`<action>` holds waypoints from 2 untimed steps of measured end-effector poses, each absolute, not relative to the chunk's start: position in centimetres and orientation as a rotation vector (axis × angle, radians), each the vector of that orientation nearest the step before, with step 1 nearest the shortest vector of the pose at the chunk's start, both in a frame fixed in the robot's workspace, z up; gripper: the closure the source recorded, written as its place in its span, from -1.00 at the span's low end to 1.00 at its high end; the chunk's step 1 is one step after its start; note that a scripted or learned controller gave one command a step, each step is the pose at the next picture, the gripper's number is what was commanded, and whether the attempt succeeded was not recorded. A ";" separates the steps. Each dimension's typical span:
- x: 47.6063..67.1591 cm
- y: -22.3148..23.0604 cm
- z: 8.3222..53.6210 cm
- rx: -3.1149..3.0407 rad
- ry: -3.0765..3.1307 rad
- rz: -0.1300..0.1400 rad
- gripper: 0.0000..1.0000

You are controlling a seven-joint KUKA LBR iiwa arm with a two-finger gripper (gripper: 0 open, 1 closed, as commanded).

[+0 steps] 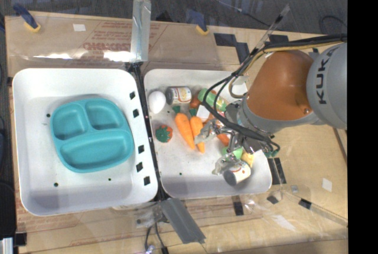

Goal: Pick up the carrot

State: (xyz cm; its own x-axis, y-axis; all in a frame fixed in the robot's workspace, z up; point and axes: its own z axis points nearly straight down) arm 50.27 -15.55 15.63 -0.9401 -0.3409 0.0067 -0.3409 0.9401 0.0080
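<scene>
Hovering beside the carrot [185,129], the gripper [208,130] is mid-approach — jaw state unreadable — next, it must centre over it.

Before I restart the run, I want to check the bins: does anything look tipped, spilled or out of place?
Mostly crowding. In the right bin a small bottle lies on its side beside the white egg, and the carrots lie packed among other toys under the claw. The teal divided plate sits flat in the left bin. I see no spill or damage.
</scene>
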 end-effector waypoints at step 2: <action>53.7 -15.2 10.3 0.559 -3.092 -0.001 1.00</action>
